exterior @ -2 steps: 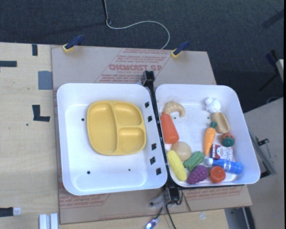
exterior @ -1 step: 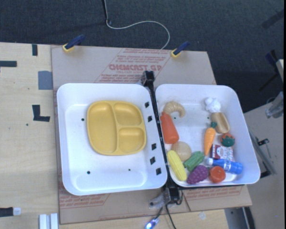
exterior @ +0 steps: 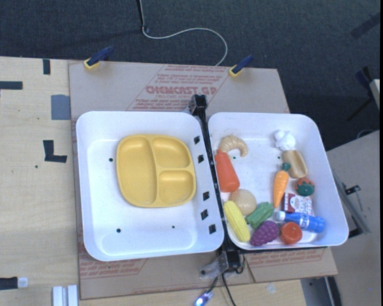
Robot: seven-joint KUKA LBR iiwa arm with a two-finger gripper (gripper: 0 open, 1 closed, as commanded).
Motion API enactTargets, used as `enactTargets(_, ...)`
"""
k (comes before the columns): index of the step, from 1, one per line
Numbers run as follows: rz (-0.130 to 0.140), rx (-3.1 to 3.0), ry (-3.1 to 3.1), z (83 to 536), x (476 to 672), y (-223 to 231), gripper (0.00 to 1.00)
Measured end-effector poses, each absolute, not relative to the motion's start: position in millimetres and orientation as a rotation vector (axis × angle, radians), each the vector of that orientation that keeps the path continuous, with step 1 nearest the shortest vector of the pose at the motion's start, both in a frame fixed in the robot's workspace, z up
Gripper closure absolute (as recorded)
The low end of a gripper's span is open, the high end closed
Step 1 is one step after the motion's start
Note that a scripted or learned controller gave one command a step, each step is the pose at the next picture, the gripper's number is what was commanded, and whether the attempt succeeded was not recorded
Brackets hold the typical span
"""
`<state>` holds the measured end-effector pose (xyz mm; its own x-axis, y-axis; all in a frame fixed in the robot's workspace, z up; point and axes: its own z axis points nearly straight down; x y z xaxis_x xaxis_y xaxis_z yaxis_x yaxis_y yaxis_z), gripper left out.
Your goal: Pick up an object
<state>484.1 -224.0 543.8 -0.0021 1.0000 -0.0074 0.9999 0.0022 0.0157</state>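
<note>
None of the pick looks done yet, as far as you can judge from this view: every object lies loose in a bin and nothing is lifted clear.

Starting at the left, the surface [exterior: 25, 190] carries the left bin [exterior: 83, 171], which holds a yellow divided plate [exterior: 156, 171] lying flat near its middle.

Just beside it, the right bin [exterior: 329, 171] holds the crowd of toy food. Along its left wall you have a croissant [exterior: 233, 145], an orange-red sausage-like piece [exterior: 226, 171] and a corn cob [exterior: 237, 220]. Further right lie a bunch of purple grapes [exterior: 265, 233], a carrot [exterior: 279, 189], a hot dog [exterior: 295, 163] and a blue bottle [exterior: 303, 220].

The whole job is still ahead of you: choosing one item, closing on it and raising it. The plate sits well apart from everything else, while the toys near the bin's lower edge touch one another, so a grasp there may well catch a neighbour.
</note>
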Motion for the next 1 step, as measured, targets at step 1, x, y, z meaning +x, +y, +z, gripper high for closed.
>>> enactTargets(1,-0.010,2.231,2.230,399.1,490.9,-222.8,1.00)
